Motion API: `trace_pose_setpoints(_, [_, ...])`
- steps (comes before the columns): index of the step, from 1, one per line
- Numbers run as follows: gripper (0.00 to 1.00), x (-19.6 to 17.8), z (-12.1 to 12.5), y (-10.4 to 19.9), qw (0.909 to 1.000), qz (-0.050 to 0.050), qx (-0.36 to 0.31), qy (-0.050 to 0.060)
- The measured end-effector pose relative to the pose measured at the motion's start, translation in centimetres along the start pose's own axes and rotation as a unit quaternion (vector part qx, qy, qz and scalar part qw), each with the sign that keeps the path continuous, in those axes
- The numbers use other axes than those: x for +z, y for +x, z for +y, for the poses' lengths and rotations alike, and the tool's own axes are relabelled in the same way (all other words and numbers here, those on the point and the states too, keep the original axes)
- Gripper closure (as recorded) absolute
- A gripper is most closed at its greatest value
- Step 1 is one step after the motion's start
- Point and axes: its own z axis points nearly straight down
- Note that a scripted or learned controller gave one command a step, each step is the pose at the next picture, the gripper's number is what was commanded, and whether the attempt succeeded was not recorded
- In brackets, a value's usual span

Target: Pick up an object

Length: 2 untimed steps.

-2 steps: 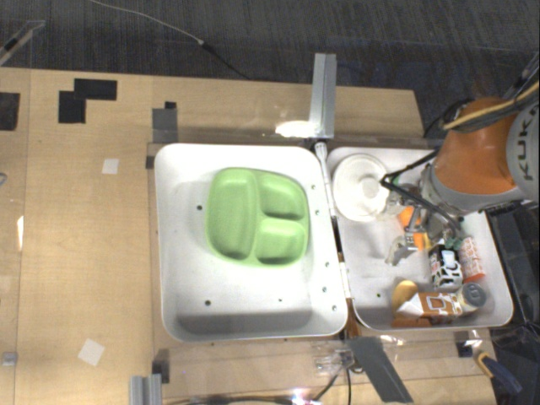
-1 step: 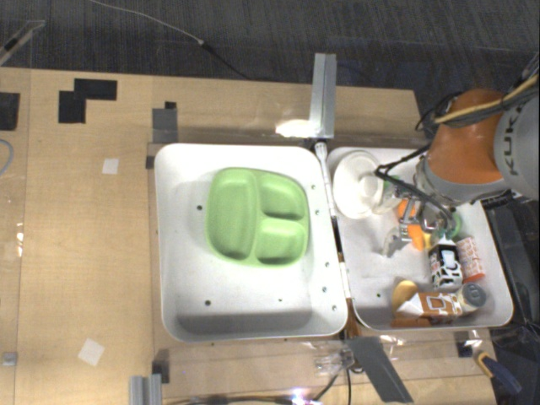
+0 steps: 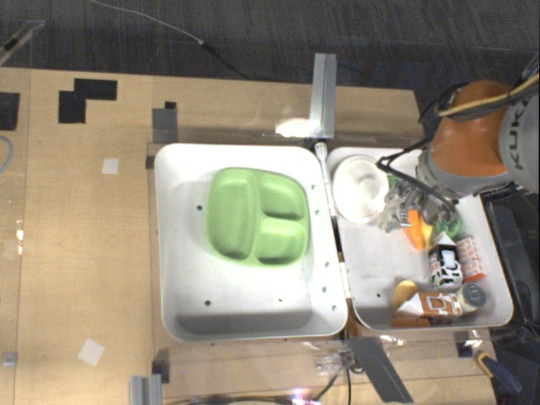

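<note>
Where the arm (image 3: 481, 137) reaches in from the right, its orange band sits above the right bin (image 3: 498, 310), and the gripper (image 3: 403, 202) hangs low over that bin's upper middle, just beside a white bowl (image 3: 356, 188) resting in the bin's upper-left corner. Whether the gripper is spread or closed cannot be told, since its metal parts blur into the clutter beneath them. Just right of the gripper lies an orange, carrot-like piece (image 3: 415, 230), with something green (image 3: 450, 226) beside it, possibly a leafy toy, though the view is too muddled to be sure. Below these stands a small black-and-white printed carton (image 3: 445, 267), touching a red-and-white packet (image 3: 470, 258) on its right. Along the bin's lower edge lie a yellow, banana-like shape (image 3: 405, 291), a brown-and-white box (image 3: 439, 305), and a small grey round lid or cap (image 3: 473, 294). The left bin (image 3: 181, 302) holds a green divided tray (image 3: 256, 215), lying flat near its centre, well apart from the gripper.
</note>
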Motion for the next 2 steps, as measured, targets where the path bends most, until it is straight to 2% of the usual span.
trace_pose_setpoints(1, [0.00, 0.01, 0.00, 0.05, 1.0000, 0.001, 0.000, 0.000])
trace_pose_setpoints(2, [0.00, 0.51, 0.16, 0.85, 0.9999, -0.002, 0.014, 0.000])
